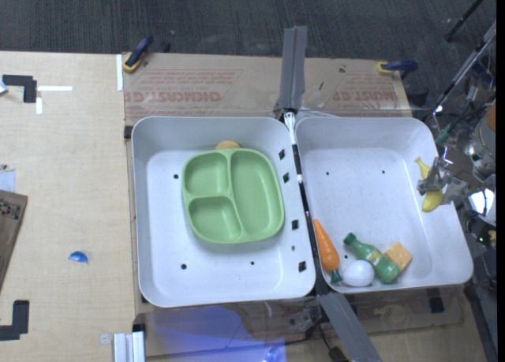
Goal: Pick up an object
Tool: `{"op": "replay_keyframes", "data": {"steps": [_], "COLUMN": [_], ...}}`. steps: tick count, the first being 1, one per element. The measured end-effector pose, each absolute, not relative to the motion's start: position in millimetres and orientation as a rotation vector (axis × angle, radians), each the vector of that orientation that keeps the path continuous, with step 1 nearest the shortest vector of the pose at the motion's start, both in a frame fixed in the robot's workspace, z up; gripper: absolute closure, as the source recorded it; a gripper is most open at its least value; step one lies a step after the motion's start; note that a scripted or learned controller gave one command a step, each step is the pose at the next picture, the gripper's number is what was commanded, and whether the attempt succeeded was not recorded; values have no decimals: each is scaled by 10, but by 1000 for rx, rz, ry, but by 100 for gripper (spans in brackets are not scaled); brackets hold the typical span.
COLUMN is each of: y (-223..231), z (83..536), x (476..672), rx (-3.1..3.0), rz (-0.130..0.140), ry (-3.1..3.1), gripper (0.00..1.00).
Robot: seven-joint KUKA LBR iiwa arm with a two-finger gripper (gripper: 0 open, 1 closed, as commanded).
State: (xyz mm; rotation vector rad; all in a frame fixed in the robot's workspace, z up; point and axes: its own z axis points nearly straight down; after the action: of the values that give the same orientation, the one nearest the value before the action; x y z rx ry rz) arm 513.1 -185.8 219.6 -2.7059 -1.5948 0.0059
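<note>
My gripper [436,185] is at the right wall of the right bin [371,159], reaching in from the right edge. A small yellow banana [430,199] sits between its grey fingers, its ends showing above and below them, so the gripper is shut on it. Along the right bin's front lie an orange carrot [325,246], a green bottle [374,259], a white egg-like ball [359,274] and a tan block [398,255]. The left bin [158,218] holds a green divided plate [233,195], with a yellowish thing [227,145] peeking out behind its far edge.
The grey divider [296,187] runs between the two bins. Cardboard [205,84] lies behind them. The arm's body and cables [477,147] crowd the right edge. A small blue piece [77,257] lies on the wooden bench at the left.
</note>
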Motion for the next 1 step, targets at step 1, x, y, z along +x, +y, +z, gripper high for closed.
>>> {"op": "replay_keyframes", "data": {"steps": [1], "y": [-1288], "z": [1971], "x": [5840], "rx": [-2723], "rz": [8], "ry": [-1565], "gripper": [100]}}
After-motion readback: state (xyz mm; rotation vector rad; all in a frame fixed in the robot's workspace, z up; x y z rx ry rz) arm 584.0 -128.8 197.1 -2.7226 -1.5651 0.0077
